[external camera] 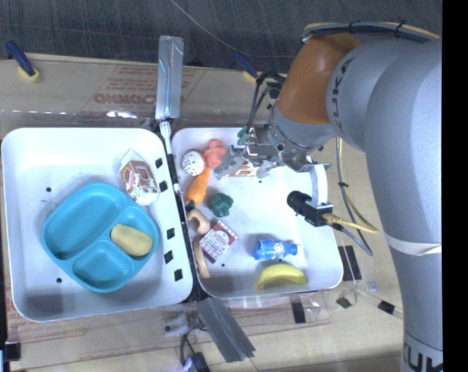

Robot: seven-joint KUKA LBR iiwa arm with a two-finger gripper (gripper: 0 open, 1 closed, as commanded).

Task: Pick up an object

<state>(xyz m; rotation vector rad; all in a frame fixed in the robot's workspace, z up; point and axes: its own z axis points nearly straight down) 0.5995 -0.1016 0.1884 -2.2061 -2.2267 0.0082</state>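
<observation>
Arm reaches in over the right bin; gripper sits low near that bin's upper left, just beside the carrot and pink toy. Cannot tell how the fingers stand (metal parts blur together). Also in the right bin: white ball, green lump, red packet, blue wrapper, banana. Left bin holds a blue tray with a yellow lump.

Bench — two white bins
</observation>
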